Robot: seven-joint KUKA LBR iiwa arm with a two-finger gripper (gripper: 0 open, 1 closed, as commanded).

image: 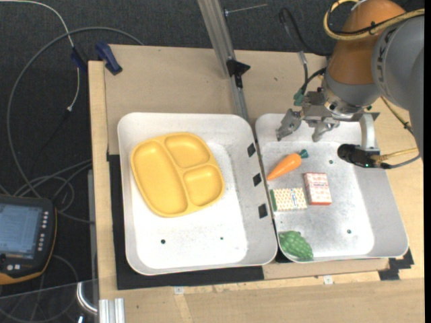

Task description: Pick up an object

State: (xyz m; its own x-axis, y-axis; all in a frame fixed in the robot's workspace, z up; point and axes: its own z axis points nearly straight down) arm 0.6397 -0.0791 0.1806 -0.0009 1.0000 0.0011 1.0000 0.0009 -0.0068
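We are seeing two shallow white bins side by side. The left white bin [232, 241] is holding one yellow plastic three-compartment plate [177, 173]. The right white bin [377, 227] is holding four things: one orange toy carrot [285, 165] at its upper left, one red-and-white small box [317, 188], one pale patterned small box [289, 199] just left of that, and one green leafy toy [296, 245] at the lower left rim. Any writing is too small to read. The two-finger gripper [308, 128] is hanging with fingers spread, gripping nothing, above the carrot in the frame.
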